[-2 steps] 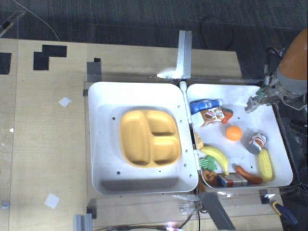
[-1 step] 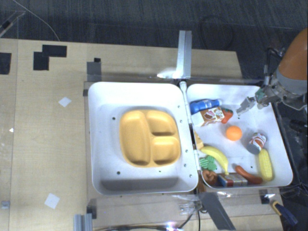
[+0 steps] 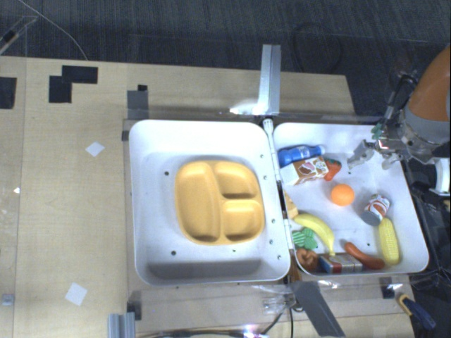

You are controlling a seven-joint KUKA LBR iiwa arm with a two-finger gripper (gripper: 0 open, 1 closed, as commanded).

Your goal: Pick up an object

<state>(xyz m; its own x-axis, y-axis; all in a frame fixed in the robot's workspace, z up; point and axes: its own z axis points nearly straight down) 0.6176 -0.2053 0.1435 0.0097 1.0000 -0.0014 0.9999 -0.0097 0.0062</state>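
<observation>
Hovering over the upper right part of the right bin [image 3: 421, 255], the gripper [image 3: 373, 153] carries nothing and its two fingers are spread apart, one tip reaching left toward the bin's middle and the other nearer the wrist. This looks like the approach step of a pick: nothing is lifted, and every candidate lies on the bin floor. The orange [image 3: 342, 195] sits just below and left of the fingertips, close to them but apart. The can [image 3: 376, 208] lies on its side just right of the orange, the corn [image 3: 388, 240] stands below the can, the banana [image 3: 316, 229] is at the lower left, and the pouch [image 3: 310, 169] with the blue bottle [image 3: 300, 153] lies at the upper left. The left bin [image 3: 151, 153] holds a yellow tray [image 3: 217, 201]. The next move, as I judge it, calls for centring over one item, the orange being nearest, then descending so the fingers straddle it before closing; a round fruit may roll if struck off-centre.
</observation>
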